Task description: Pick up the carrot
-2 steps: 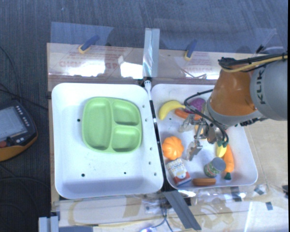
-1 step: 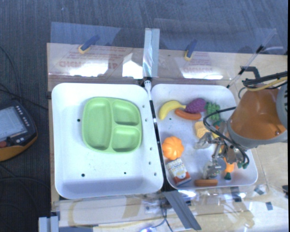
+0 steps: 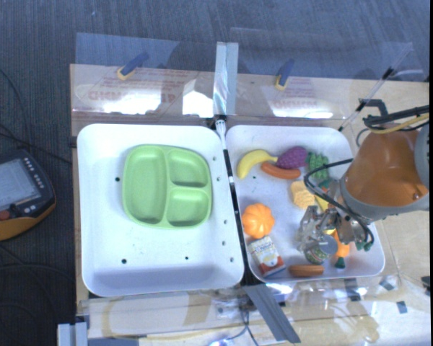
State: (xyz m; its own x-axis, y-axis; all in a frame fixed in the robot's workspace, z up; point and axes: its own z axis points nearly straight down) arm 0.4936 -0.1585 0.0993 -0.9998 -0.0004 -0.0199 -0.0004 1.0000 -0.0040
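Hovering low in the right bin (image 3: 361, 269), my gripper (image 3: 316, 240) hasn't grasped anything yet. The carrot (image 3: 280, 170) lies well beyond me, near the banana (image 3: 251, 161); I must travel there.

Two white bins sit side by side. The left bin (image 3: 101, 265) holds a green divided plate (image 3: 166, 186). The right bin (image 3: 289, 134) is crowded: a banana (image 3: 251, 161), purple grapes (image 3: 293, 156), a pumpkin (image 3: 257, 220), a small carton (image 3: 265, 254) and a sausage (image 3: 306, 270) near the front wall. The carrot (image 3: 280, 171) lies just under the grapes, beside the banana. The arm's orange band (image 3: 385, 168) hangs over the right side, and the gripper (image 3: 319, 238) is low among the toys near the front right corner.
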